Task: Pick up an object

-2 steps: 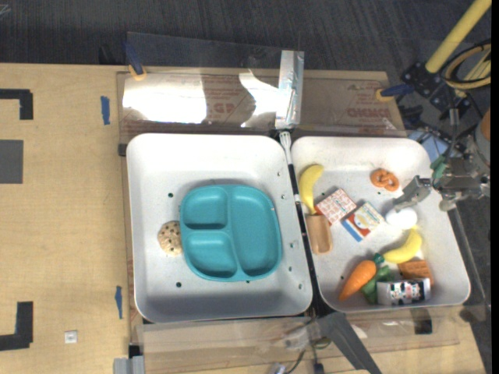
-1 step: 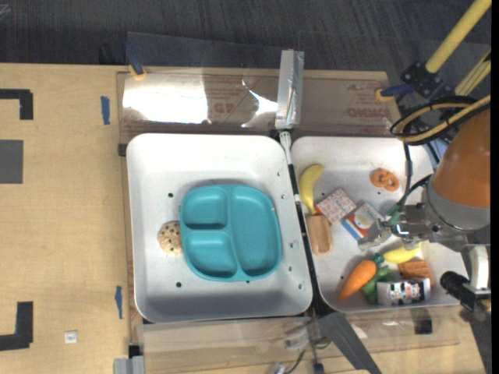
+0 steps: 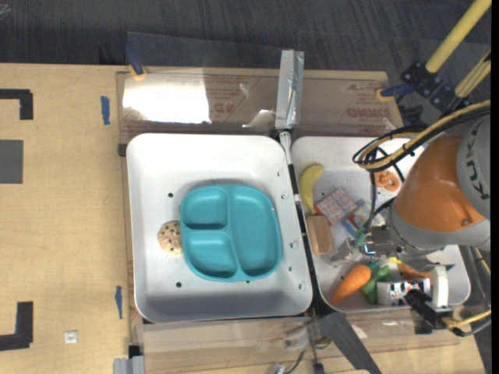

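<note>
The right bin point(image 3: 337, 148) holds a yellow banana point(image 3: 311, 185), a red-and-white printed packet point(image 3: 337, 205), a tan block point(image 3: 318, 234), an orange carrot point(image 3: 350, 283) with a green piece point(image 3: 377, 273) beside it, and a small orange-and-white item point(image 3: 385, 181). My gripper point(image 3: 365, 240) hangs low over the middle of this bin, just right of the tan block and above the carrot. The orange band of the arm point(image 3: 437, 193) covers the bin's right side.
In the left bin point(image 3: 148, 209) lies a teal divided plate point(image 3: 231, 231), and a speckled cookie point(image 3: 169, 237) rests against the plate's left edge. A grey divider wall point(image 3: 295, 201) separates the two bins. Yellow cables point(image 3: 390, 150) loop above the right bin.
</note>
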Robot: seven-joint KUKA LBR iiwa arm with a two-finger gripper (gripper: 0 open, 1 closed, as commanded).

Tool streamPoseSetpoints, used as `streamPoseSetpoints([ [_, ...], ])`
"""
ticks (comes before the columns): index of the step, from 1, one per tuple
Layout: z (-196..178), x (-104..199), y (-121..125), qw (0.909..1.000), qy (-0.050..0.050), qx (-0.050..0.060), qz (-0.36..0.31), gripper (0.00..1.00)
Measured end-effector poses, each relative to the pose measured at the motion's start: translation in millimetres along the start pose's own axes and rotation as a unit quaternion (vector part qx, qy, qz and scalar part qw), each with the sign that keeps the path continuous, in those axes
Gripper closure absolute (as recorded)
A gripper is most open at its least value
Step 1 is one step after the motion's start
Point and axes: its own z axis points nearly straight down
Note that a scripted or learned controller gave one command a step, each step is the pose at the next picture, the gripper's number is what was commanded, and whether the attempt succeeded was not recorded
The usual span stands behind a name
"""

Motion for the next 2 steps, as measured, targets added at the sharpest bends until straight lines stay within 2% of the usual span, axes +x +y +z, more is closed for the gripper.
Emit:
streamPoseSetpoints([
  [1, 9, -15, 46, 0.9998, -0.001, -0.006, -0.018, 0.00],
  [2, 9, -6, 87, 0.9994, -0.002, -0.007, 0.034, 0.00],
])
